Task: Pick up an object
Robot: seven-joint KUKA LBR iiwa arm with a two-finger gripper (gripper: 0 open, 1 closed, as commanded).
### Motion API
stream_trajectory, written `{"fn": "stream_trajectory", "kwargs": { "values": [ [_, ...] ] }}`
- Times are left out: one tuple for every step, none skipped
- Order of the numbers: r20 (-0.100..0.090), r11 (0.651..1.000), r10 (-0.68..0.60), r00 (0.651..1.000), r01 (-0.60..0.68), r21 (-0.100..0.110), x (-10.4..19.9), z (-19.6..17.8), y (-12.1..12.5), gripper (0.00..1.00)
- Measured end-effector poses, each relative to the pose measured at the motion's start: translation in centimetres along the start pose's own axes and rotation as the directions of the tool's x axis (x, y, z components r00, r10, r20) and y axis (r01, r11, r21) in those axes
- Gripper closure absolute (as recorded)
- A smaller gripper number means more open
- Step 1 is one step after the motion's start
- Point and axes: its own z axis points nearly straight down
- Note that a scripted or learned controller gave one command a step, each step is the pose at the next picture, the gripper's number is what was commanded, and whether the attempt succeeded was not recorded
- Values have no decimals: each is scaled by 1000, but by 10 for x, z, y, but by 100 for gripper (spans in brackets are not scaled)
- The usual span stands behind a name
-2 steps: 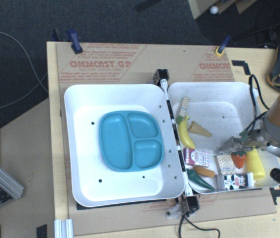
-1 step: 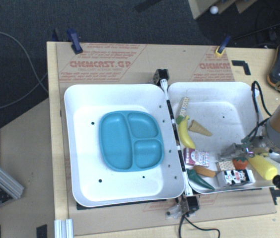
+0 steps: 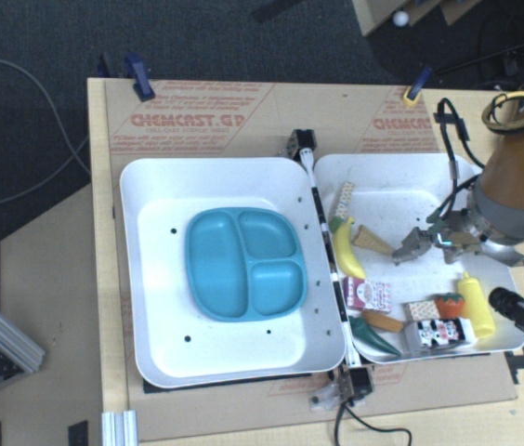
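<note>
While upright in frame, banana [image 3: 347, 252], stem up

- Yellow banana [image 3: 347, 252], lying lengthwise along the right bin's left wall
- Tan wedge [image 3: 371, 240], just beside the banana
- Pink-and-white carton [image 3: 369, 295], flat, below the banana
- Green piece [image 3: 374, 336] and orange stick [image 3: 383, 321], near the front wall
- Yellow bottle [image 3: 477, 307], lying at the front right
- Printed box [image 3: 437, 330], beside the bottle

blue divided plate [image 3: 244, 262] in left bin [image 3: 146, 203], gripper [image 3: 412, 246] over right bin [image 3: 401, 177]
</note>
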Motion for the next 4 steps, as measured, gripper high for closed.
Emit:
{"fn": "stream_trajectory", "kwargs": {
  "values": [
    [-1,1000,1,1000,-1,2,105,-27,39,0],
    [2,1000,5,1000,-5,5,63,-27,10,0],
    [2,1000,3,1000,-3,4,40,31,116,0],
    [1,1000,4,1000,-4,6,36,74,38,0]
  ]
}}
